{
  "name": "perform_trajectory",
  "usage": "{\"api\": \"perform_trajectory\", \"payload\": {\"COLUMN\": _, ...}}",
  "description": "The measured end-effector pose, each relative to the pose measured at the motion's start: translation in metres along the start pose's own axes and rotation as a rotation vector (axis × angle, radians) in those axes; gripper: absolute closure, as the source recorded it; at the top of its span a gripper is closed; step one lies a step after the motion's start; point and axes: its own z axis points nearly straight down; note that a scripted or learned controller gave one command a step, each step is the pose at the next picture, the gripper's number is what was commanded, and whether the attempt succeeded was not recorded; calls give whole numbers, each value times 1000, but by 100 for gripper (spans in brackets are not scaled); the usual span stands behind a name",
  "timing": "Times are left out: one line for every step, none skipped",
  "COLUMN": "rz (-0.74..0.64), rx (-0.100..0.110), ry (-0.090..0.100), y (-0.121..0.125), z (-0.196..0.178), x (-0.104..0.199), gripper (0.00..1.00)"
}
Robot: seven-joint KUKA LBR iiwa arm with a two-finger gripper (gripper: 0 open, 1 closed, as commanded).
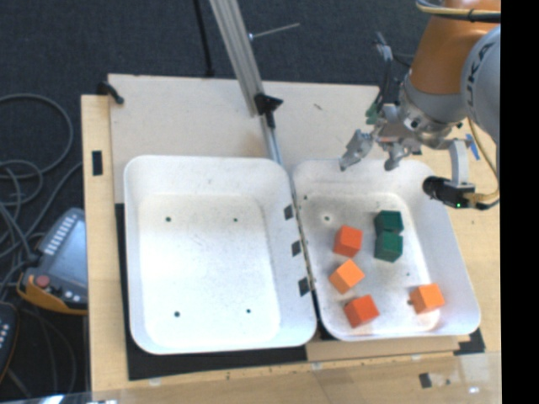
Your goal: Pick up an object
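The right bin (438,217) holds several blocks: two dark green cubes (388,235) stacked close together, an orange-red cube (348,241), an orange cube (346,275), a red-orange cube (361,310) and an orange cube (427,298) near the bin's right side. My gripper (371,156) hangs above the far rim of the right bin, well clear of the blocks. Its two fingers are spread apart and nothing sits between them.
The left bin (206,251) lies beside the right one, bare white inside. A slanted aluminium pole (240,53) rises behind the bins. Cables and a pendant (55,259) lie on the floor at the left.
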Motion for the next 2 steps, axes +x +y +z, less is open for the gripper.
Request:
{"api": "perform_trajectory", "payload": {"rz": 4, "rx": 4, "ry": 1, "y": -70, "z": 149, "x": 14, "gripper": 0}}
{"api": "perform_trajectory", "payload": {"rz": 12, "rx": -6, "ry": 1, "y": -67, "z": 134, "x": 12, "gripper": 100}}
